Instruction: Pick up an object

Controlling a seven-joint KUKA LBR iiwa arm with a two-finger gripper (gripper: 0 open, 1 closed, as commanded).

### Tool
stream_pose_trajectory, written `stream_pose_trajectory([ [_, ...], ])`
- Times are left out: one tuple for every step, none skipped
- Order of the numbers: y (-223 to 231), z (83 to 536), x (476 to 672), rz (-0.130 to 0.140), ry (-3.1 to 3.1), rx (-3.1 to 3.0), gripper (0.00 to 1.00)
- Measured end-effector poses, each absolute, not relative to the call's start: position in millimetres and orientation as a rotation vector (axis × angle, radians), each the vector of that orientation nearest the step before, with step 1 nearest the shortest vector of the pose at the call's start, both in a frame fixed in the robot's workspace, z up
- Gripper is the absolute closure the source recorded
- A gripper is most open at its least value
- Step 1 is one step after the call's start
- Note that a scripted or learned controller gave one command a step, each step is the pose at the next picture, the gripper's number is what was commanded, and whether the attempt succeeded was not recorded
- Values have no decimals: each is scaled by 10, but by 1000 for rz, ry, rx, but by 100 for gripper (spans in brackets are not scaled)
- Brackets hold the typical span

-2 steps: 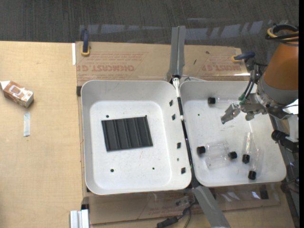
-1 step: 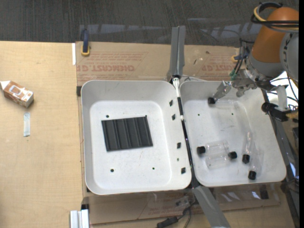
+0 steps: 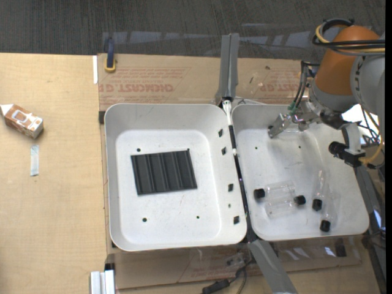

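Note:
A black ribbed rectangular mat (image 3: 164,171) lies flat in the middle of the left bin (image 3: 122,225). Several clear plastic bottles with black caps sit in the near part of the right bin (image 3: 257,158): one (image 3: 278,192) with its cap to the left, another (image 3: 282,208) just below it, and a third (image 3: 323,188) lying further right. My gripper (image 3: 280,127) hangs over the far part of the right bin, well behind the bottles. I see nothing held in it. The grey arm with its orange band (image 3: 343,60) comes in from the right.
A small printed carton (image 3: 23,121) and a pale strip (image 3: 34,161) lie on the wooden bench left of the bins. Cardboard (image 3: 159,81) lines the area behind the bins. A metal divider post (image 3: 228,66) stands between them at the back.

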State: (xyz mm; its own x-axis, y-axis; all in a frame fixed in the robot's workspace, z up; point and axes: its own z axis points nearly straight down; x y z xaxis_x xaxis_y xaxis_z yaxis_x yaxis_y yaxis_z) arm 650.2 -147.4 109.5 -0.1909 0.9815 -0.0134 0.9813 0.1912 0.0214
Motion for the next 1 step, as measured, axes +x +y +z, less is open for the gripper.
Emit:
stream_pose_trajectory([
  [-1724,924,6095,0,2505,1894,0],
])
